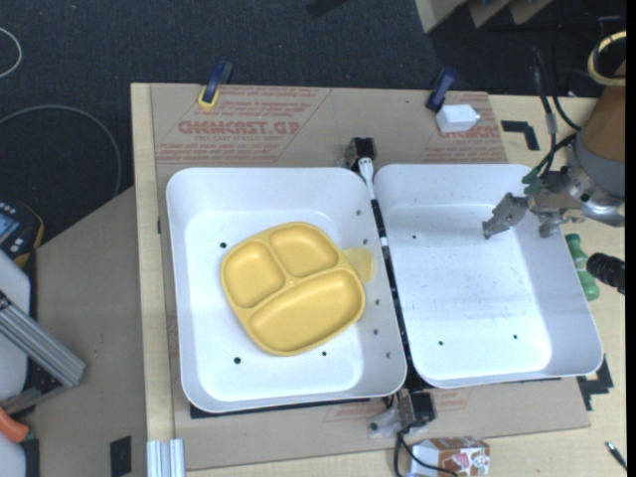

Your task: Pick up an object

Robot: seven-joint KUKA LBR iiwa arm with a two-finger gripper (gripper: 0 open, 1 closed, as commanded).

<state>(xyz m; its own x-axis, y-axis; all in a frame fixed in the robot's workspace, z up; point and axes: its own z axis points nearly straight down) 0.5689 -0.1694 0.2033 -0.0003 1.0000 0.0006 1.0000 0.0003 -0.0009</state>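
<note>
A yellow divided plate (291, 286) lies in the left bin (194, 207), tilted a little, with three compartments facing up. A small pale yellow piece (361, 262) pokes out from under its right edge. My gripper (524, 224) hangs over the upper right part of the right bin (467, 306), far from the plate. Its two fingers (499, 219) are spread apart and open, with nothing between them.
A green object (583, 269) lies along the right bin's right rim, just below the gripper. Blue clamps (213, 84) and a white block (457, 118) sit at the board's back edge. Cables and a small connector (412, 413) lie at the front between the bins.
</note>
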